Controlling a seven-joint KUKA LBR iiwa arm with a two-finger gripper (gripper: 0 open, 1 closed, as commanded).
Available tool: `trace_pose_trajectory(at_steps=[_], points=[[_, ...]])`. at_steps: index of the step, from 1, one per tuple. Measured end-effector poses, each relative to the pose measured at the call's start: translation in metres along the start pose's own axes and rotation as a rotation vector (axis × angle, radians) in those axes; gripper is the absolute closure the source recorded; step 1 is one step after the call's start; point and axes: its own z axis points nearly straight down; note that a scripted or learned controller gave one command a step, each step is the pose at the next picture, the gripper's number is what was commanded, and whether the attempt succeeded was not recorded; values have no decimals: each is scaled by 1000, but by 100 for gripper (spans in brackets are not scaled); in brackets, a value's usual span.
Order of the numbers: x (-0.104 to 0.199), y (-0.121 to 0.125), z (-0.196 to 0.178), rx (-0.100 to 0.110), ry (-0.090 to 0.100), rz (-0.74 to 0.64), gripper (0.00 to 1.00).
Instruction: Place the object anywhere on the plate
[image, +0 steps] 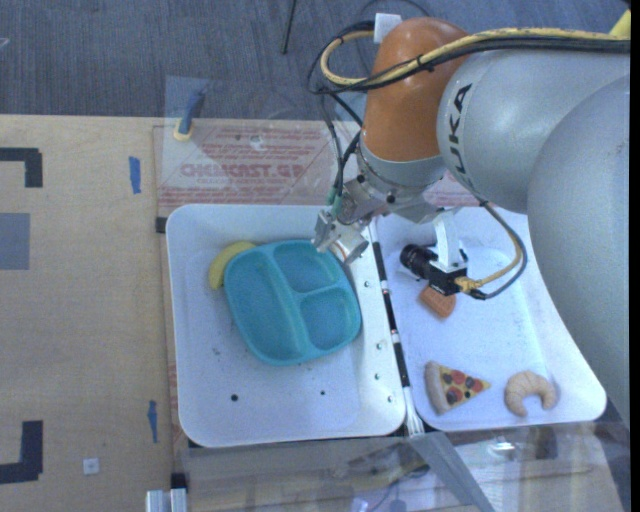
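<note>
A smooth teal plastic plate (291, 302) with three moulded compartments and rounded corners is lying tilted in the left white bin (200, 390), taking up its upper middle. A yellow, curved, banana-like object (226, 260) is peeking out from behind the plate's upper left rim, touching it and lying on the bin floor rather than on the plate.

The grey arm (520, 110) with its glossy orange band is reaching in from the right, and its end effector (338, 237) is hanging over the plate's upper right corner, close to the ridge where the two bins meet. How wide the end effector is set cannot be told from this slant, and nothing can be made out in it.

The right bin (500, 330) is holding a wedge-shaped toy pizza slice (453, 386) with red dots, a pale tan croissant (531, 392) just beside it near the front wall, and a small orange piece (438, 300) further back, under a black fitting with a yellow cable.

The left bin's front half is showing bare white floor with a few dark specks. The pale wooden desk (80, 300) is stretching out to the left, marked with blue tape and black corner marks.
</note>
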Motion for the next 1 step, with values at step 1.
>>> trace_pose_trajectory(at_steps=[1], points=[[0,0,0,0,0,0,0]])
